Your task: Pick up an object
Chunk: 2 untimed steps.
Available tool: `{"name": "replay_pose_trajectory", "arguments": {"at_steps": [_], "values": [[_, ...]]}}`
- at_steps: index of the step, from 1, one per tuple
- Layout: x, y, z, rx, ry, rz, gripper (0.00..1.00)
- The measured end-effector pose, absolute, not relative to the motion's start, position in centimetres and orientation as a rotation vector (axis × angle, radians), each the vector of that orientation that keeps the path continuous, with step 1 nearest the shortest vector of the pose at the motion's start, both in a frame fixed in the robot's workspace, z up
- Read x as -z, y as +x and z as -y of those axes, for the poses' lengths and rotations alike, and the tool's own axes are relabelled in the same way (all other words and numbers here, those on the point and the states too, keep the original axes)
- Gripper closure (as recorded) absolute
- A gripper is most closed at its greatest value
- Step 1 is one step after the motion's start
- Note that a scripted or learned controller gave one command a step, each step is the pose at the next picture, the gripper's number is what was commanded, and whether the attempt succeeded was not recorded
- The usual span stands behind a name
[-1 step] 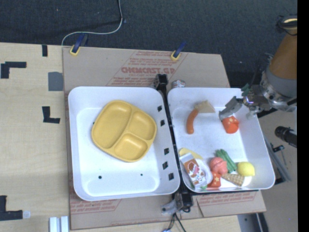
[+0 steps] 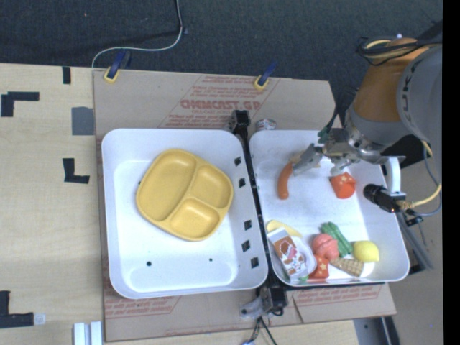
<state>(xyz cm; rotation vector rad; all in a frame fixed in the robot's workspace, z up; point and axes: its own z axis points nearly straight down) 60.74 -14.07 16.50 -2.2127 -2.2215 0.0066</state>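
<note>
Nearest object to the gripper: a red-orange tomato-like toy with a small lighter top, sitting on the floor of the right bin, upper right part. An orange sausage-shaped toy, slightly curved, lies upright in view to its left, near the bin's middle top.

Jaws look spread apart: one finger angles out left toward the sausage's upper end, the other points down just above the tomato. Nothing visible between them. Whether either finger touches an object can't be told.

Bottom of the right bin holds a cluster: printed packet, pink-red toy, green piece, lemon, waffle cone.

Left bin holds a yellow divided plate, tilted diagonally. Both bins sit on cardboard on the tabletop.
</note>
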Motion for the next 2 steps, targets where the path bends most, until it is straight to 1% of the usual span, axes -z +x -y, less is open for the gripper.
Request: {"name": "replay_pose_trajectory", "arguments": {"at_steps": [1, 2], "values": [[-8.1, 61.6, 9.7, -0.002, -2.218, 2.227, 0.0], [-9.5, 61.6, 9.9, 0.0, -2.22, 2.224, 1.0]]}}
